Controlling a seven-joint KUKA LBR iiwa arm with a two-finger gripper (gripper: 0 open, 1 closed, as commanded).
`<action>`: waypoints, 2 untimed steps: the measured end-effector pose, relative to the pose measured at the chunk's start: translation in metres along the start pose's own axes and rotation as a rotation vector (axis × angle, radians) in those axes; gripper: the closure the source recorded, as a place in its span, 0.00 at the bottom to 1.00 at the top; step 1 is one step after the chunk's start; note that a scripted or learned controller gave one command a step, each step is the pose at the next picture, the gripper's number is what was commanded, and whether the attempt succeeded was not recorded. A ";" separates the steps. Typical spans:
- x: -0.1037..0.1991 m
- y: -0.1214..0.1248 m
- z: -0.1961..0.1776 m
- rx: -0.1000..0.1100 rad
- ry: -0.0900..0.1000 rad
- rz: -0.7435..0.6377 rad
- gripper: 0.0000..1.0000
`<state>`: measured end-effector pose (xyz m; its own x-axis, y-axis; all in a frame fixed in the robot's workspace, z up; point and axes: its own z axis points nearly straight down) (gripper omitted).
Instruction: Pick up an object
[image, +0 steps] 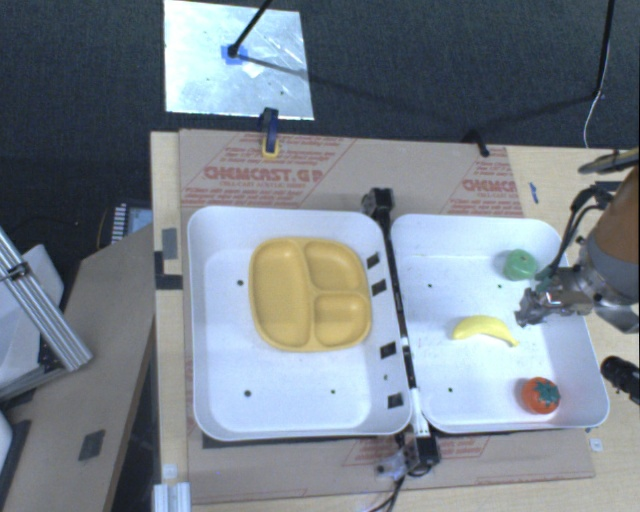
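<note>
Camera view: banana (484, 330) in right bin (470, 410)

In the right bin (450, 400) you have three objects, all lying apart from one another. A yellow banana (484, 330) lies on its side near the middle, a green round object (520, 264) sits toward the far right corner, and an orange-red fruit (540, 395) rests near the front right corner.

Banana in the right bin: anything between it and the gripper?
Nothing visible. The gripper sits just right of the banana, with bare bin floor between them. The green object and orange fruit lie off to either side.
</note>
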<state>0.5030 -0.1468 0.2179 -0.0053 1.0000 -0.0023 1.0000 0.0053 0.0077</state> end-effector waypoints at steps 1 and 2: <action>0.001 -0.005 -0.047 0.001 0.000 -0.001 1.00; 0.000 -0.003 -0.077 0.002 0.001 -0.001 1.00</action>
<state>0.4990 -0.1465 0.2951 -0.0060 1.0000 -0.0016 1.0000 0.0060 0.0054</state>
